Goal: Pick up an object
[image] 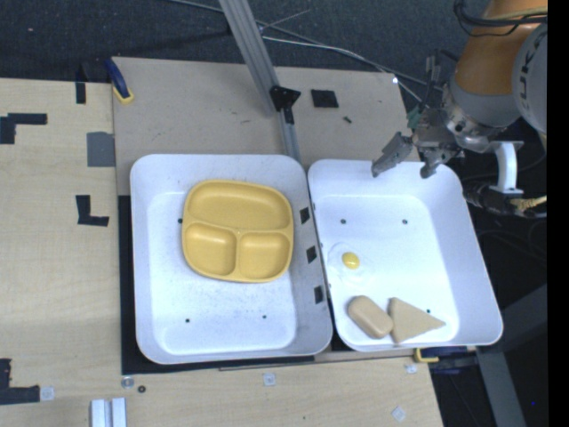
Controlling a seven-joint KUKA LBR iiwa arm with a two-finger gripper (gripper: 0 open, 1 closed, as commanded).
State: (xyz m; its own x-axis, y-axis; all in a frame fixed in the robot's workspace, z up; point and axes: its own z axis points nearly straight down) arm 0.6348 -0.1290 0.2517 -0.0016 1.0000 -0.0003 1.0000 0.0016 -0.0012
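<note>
right bin (462, 238) taken as landmark | gripper (405, 162) seen above its far edge, fingers spread, nothing held | tan loaf-shaped piece (368, 316) lying at its near edge, long axis slanting near-right | tan wedge (412, 319) touching it, tip rightward | small yellow ball (349, 260) mid-bin | yellow divided plate (237, 229) in left bin (160, 265)

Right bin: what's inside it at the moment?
The right bin holds a small yellow piece, a tan oval block and a tan wedge touching it. The gripper hangs open over the far rim, covering a bit of it.
</note>
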